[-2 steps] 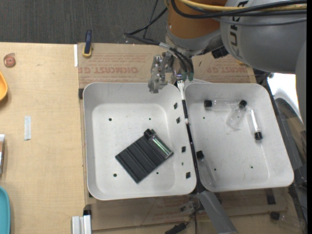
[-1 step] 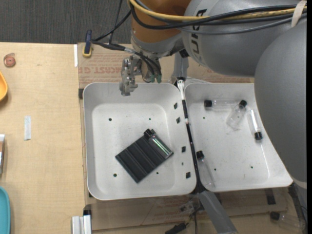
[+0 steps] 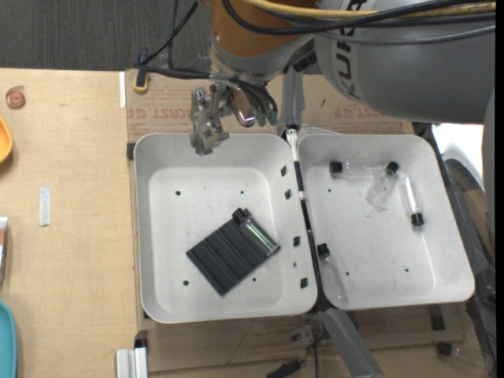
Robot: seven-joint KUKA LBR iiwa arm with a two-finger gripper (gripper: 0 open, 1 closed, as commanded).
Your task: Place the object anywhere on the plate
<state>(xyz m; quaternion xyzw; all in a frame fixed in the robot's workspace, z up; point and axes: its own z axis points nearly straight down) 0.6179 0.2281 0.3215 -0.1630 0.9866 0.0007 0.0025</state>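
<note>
Grey and orange, the arm (image 3: 354, 30) loomed over the far side of the desk (image 3: 71, 179). Below it sat the two white bins: the left bin (image 3: 157, 290) held a dark ribbed plate (image 3: 224, 254) with a small clear tube (image 3: 258, 236) resting on its far corner; the right bin (image 3: 441, 274) held clear tubes (image 3: 376, 181). The tool (image 3: 206, 136) hung over the left bin's far rim, its grip impossible to make out.

A ridged plate (image 3: 228, 252) lies in the left bin (image 3: 157, 164), a tube (image 3: 258, 236) on its right corner; capped tubes (image 3: 411, 201) lie in the right bin (image 3: 441, 282).
</note>
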